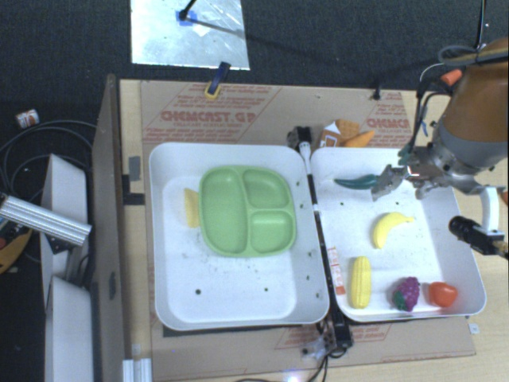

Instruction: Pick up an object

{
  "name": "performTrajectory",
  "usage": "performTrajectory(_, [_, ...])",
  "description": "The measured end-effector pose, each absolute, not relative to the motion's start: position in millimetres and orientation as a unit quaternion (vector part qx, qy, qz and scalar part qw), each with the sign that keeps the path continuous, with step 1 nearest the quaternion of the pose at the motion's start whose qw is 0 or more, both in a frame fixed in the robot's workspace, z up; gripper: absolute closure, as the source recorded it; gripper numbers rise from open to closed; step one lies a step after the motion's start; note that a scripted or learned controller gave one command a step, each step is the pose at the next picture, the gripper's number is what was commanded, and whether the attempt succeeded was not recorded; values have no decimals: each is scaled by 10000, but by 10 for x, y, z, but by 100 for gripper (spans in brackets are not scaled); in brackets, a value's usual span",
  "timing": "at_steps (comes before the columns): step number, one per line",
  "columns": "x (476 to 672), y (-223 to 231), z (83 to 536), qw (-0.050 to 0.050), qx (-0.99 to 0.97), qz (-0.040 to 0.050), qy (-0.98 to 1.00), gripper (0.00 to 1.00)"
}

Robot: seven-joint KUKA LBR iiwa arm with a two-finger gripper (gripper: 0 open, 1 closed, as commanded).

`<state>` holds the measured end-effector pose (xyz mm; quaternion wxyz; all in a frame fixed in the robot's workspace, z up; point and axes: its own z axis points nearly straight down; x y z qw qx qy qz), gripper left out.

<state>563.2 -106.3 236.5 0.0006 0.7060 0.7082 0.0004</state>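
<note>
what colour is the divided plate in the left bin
Light green; the divided plate shows clearly in the camera view, lying in the left bin.

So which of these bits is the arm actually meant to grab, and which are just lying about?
For the job: gripper, teal pepper-like toy, banana, corn cob, purple grapes, red tomato.

Just lying about: green divided plate, yellow piece beside it, cardboard sheet, cables.

Even, fairly bright light falls from above, so the two white bins (238,309) look slightly washed out and shadows under the toys stay faint. A foil sheet (189,21) on the dark floor throws glare. The picture is soft and grainy, and the arm (477,110) is blurred.
</note>
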Motion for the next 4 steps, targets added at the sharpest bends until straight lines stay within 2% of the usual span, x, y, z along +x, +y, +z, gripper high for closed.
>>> performTrajectory(2, [5607, -1360, 808, -3, 7077, -3, 7065, 0])
performTrajectory(3, [5623, -1349, 949, 13, 7067, 10, 7075, 100])
performTrajectory(4, [5382, -693, 1899, 23, 7035, 38, 7107, 100])
